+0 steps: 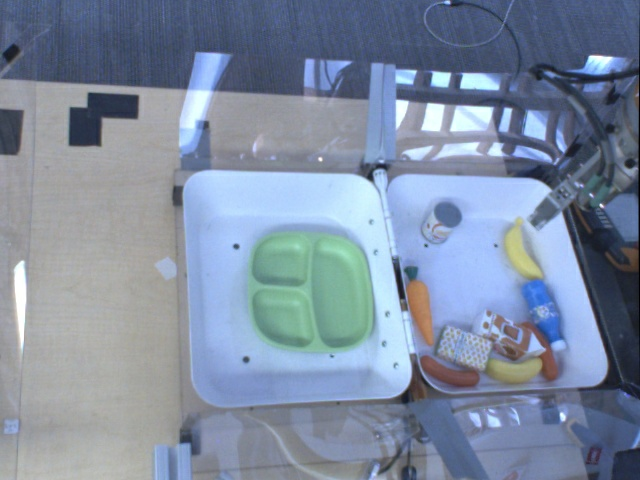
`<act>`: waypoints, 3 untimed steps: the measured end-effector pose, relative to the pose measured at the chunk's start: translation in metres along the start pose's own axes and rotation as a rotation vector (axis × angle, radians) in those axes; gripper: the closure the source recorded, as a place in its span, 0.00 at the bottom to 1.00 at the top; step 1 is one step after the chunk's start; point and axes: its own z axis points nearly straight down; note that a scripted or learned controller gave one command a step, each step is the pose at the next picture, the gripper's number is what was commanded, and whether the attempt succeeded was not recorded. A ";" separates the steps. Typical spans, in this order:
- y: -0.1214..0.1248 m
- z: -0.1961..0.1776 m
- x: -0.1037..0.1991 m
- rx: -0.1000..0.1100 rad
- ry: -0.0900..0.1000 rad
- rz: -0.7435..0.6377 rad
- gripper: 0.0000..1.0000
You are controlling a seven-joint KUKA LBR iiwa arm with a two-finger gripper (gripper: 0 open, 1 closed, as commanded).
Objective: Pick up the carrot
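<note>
The grey two-finger gripper [548, 211] hangs at the far right rim of the right shallow white bin [470, 190], just beside the top tip of a curved yellow banana [521, 251]. I cannot tell if it is open or shut, and nothing shows in its hold.

The long orange carrot [421, 311] lies on the other side of this bin, close along the left wall next to the divider. From the gripper it is to the left and nearer the front edge, well apart. Its long line runs from back to front, with the green end at the back and the thin tip at the front.

A small round can [440, 221] sits between them, a bit further back. To get the carrot, the arm will likely need to cross the bin and close across the carrot's thin width.
</note>
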 end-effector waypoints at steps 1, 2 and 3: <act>0.022 -0.057 0.044 0.000 0.001 -0.090 1.00; 0.021 -0.056 0.044 0.000 0.001 -0.090 0.00; 0.093 0.089 0.032 0.003 0.006 -0.281 0.00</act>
